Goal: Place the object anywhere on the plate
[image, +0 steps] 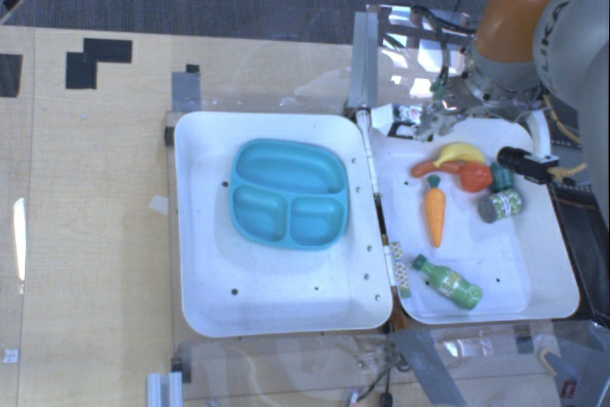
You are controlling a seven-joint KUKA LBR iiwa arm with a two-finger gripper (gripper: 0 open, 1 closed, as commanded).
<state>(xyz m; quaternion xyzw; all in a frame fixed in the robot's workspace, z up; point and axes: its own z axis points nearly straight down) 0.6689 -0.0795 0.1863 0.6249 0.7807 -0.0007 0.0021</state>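
Arm (534,14): grey with an orange band, reaching in from the right over the back of the right bin (548,300).
Gripper (434,114): low at that bin's back left corner; whether it is spread or closed cannot be told, and nothing is seen held.
Banana (462,151): just in front of the gripper, touching a red toy (474,176).
Carrot (435,214): mid-bin, pointing toward the front.
Can (502,205): right of the carrot, on its side.
Green bottle (448,283): lying near the front wall.
Plate (289,193): blue, three compartments, centred in the left bin (205,300), well apart from every toy.
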